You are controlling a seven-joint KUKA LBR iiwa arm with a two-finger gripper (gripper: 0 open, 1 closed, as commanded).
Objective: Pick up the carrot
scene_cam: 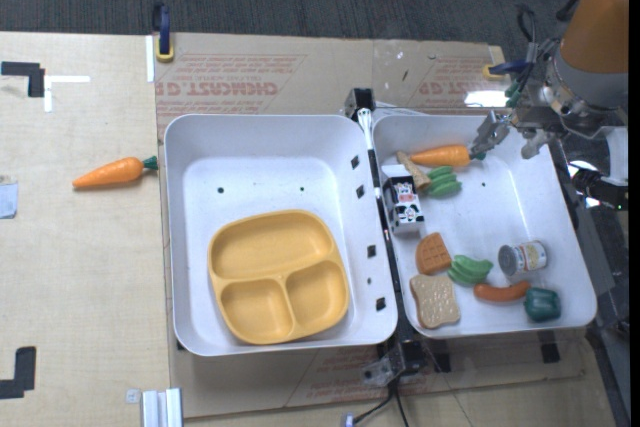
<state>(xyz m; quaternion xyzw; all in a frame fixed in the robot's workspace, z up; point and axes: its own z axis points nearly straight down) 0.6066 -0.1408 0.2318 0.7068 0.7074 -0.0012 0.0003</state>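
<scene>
The pincer (487, 137) hangs at the upper edge of the right bin (565, 215), at about two o'clock in the view, below the grey wrist and orange band of the arm (600, 15). Its dark fingers are small and partly blurred here, so whether they are spread or closed cannot be told, and nothing shows clearly between them. Just at nine o'clock from the pincer lies a carrot (440, 155), on its side inside the right bin near the top wall, its green end toward the fingers; it seems to be touching or nearly touching them, though the view is too coarse to be sure. Directly beneath it, at six o'clock, sits a green vegetable piece (443, 182), with a small black-and-white box (404, 203) by the bin's left wall. Further toward six o'clock are a brown cookie-like piece (433, 253), a slice of bread (435, 301), a green leafy piece (470, 269), a sausage (500, 292), a small can (523, 258) and a dark green pepper (541, 304). The left bin (200, 175) holds a yellow divided plate (278, 275). Well apart, at nine o'clock on the bare counter (80, 295), a second carrot (112, 173) lies outside both bins.
</scene>
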